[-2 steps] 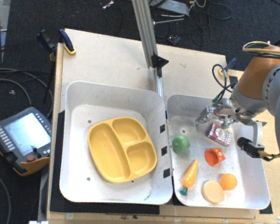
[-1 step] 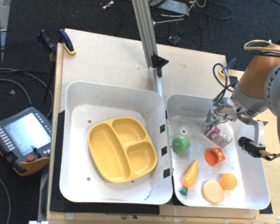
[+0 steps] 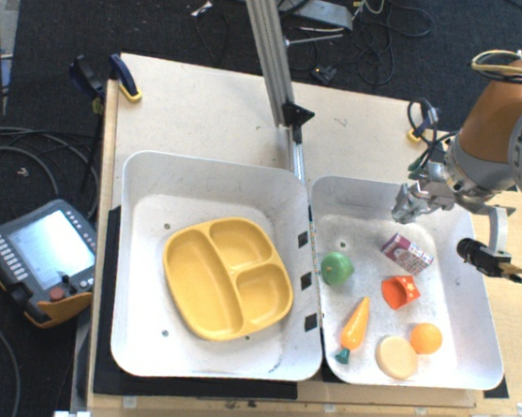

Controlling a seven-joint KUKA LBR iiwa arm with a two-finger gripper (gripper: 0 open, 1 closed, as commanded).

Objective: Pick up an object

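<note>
The right bin (image 3: 471, 342) holds a small maroon and white carton (image 3: 407, 254), a green apple (image 3: 336, 269), an orange-red cup (image 3: 401, 291) lying on its side, a toy carrot (image 3: 355, 325), a small orange (image 3: 425, 338) and a pale round disc (image 3: 397, 357). My gripper (image 3: 406, 209) hangs over the back of this bin, just above and behind the carton. Nothing shows between its fingers.
The left bin (image 3: 136, 263) holds a yellow divided plate (image 3: 227, 277). A slanted metal pole (image 3: 272, 44) rises from between the bins. A teach pendant (image 3: 37, 260) lies on the floor at the left. Cables run across the floor behind the bench.
</note>
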